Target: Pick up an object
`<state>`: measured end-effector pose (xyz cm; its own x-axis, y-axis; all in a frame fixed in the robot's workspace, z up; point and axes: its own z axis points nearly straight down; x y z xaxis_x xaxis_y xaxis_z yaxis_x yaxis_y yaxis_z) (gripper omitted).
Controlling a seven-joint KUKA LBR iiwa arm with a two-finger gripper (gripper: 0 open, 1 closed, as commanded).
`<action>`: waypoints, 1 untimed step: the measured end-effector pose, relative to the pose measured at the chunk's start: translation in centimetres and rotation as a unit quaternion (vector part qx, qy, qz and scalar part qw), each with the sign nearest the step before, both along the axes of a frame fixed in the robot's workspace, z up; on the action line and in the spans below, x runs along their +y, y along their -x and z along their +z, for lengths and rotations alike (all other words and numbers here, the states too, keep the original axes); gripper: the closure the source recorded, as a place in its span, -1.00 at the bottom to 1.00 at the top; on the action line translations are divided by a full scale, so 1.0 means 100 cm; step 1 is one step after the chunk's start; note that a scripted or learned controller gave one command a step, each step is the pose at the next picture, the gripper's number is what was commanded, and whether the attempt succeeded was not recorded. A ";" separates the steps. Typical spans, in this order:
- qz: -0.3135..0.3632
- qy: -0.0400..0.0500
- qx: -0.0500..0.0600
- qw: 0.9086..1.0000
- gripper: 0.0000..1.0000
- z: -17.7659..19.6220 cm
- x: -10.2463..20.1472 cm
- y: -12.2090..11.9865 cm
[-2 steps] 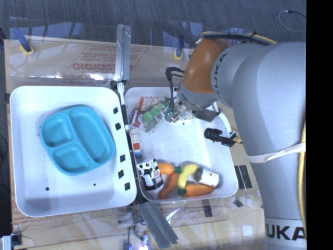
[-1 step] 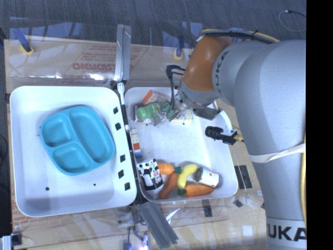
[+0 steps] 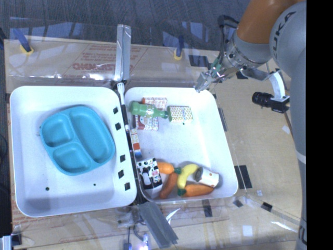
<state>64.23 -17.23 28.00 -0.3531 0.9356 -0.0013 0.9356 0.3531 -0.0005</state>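
My gripper (image 3: 204, 82) hangs over the far right corner of the right bin (image 3: 221, 139), with nothing seen between its fingers. In that bin a green bottle (image 3: 147, 110) lies across small printed boxes (image 3: 179, 113) near the far wall. At the near end lie two carrots (image 3: 197, 190), a banana (image 3: 187, 173), a white cup (image 3: 209, 178) and a black-and-white carton (image 3: 149, 173). The gripper is well above and to the right of the bottle, touching none of these.
The left bin (image 3: 21, 139) holds a blue divided plate (image 3: 78, 138). A metal post (image 3: 123, 51) stands at the far end between the bins. The grey arm with its orange band (image 3: 265, 9) fills the upper right.
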 end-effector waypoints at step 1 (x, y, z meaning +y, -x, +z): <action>0.079 -0.001 0.002 0.997 1.00 -0.067 -0.038 0.048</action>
<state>59.44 -21.06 21.27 -0.4953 0.8687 0.0020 0.8687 0.4953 -0.0032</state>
